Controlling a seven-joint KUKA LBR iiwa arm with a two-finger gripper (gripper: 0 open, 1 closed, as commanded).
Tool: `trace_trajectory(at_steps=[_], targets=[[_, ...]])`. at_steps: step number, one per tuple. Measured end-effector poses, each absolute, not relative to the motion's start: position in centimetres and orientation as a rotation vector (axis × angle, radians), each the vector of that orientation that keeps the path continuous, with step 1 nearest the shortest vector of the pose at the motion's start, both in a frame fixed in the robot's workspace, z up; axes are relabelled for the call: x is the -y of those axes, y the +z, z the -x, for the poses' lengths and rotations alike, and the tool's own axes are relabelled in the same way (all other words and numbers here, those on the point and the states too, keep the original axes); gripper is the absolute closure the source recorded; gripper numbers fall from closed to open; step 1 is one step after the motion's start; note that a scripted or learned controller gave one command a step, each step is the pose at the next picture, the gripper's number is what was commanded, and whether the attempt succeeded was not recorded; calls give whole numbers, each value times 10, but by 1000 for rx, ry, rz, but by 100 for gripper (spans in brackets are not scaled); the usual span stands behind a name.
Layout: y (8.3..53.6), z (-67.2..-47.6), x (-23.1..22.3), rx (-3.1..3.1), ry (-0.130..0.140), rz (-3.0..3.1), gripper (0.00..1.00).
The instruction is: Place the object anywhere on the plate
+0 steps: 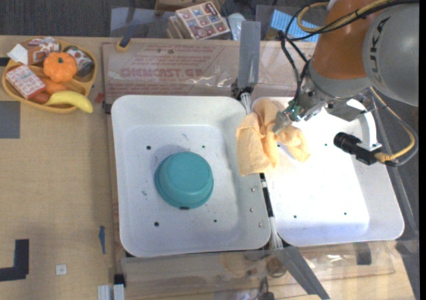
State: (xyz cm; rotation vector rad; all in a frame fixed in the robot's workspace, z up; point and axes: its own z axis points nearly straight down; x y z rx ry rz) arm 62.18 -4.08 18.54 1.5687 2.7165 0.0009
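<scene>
A teal round plate (184,180) lies in the left white bin (133,132), a little left of that bin's middle. A yellow-orange cloth (256,142) is crumpled over the divider between the two bins, with one fold reaching into the right bin (346,212). My gripper (287,120) comes down from the upper right, and its tip sits against the cloth's right fold, partly buried in the fabric. The cloth lies well to the right of the plate and does not touch it.
A black cylindrical part with a yellow cable (356,146) hangs off the arm over the right bin. A yellow dish of toy food (46,76) sits on the bench at the far left. Cardboard and clutter lie behind the bins.
</scene>
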Motion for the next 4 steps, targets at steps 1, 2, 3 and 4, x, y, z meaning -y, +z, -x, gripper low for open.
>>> trace_trajectory(at_steps=[1,2,3,4], targets=[[226,-623,41,-2717,2,-1567,100],[228,-601,6,-2977,2,-997,100],[234,-583,-48,-3115,3,-389,100],[233,-554,-99,-3140,2,1,100]])
